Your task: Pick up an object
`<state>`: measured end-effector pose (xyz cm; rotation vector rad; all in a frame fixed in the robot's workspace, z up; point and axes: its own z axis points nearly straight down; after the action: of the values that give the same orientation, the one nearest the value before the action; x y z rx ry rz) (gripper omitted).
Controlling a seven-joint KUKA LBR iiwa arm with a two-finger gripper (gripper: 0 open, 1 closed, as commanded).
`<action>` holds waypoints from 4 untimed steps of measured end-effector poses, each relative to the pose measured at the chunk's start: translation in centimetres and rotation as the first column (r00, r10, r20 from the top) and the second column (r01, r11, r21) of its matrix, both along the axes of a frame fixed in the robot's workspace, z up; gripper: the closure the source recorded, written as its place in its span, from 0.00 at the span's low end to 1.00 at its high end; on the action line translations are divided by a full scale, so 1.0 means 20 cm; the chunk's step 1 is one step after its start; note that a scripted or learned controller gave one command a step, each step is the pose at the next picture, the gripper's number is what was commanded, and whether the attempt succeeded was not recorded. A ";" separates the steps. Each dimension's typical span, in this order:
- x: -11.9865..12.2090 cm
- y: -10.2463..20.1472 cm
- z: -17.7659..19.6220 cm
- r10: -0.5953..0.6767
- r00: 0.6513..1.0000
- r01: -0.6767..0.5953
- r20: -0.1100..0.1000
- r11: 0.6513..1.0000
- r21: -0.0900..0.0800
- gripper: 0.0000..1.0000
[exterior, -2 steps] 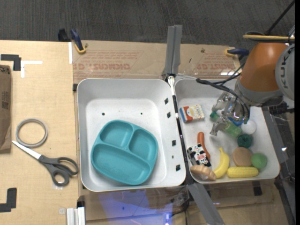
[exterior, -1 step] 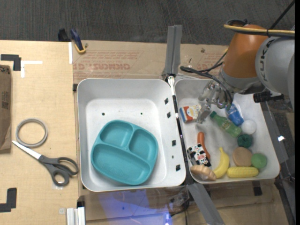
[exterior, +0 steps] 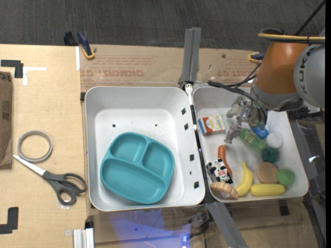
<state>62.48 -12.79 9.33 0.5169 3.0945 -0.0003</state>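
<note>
Lying unused in the left bin, the teal divided plate (exterior: 137, 168) is being bypassed while a green bottle (exterior: 253, 139) in the right bin is being approached by the gripper (exterior: 239, 124), fingers seemingly spread, with closing judged next.

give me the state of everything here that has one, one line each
gripper: down in the right bin, over the green bottle, grip unclear
green bottle: lying on its side
teal plate: flat in the left bin, nothing on it
scissors: closed, flat on the bench
tape roll: lying flat
banana: lying in the right bin
corn: lying flat by the near wall
</note>
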 end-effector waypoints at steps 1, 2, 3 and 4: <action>-0.35 -0.36 0.00 0.027 1.000 -0.027 -0.001 1.000 -0.001 0.00; -0.42 0.03 0.00 -0.060 0.998 0.060 0.004 0.998 -0.003 0.00; -0.03 0.11 0.00 -0.174 0.985 0.174 0.000 0.985 0.001 0.00; -0.40 0.04 0.00 -0.177 0.984 0.177 -0.001 0.984 0.000 0.00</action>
<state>54.57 -12.09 9.26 0.7900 3.0374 -0.0011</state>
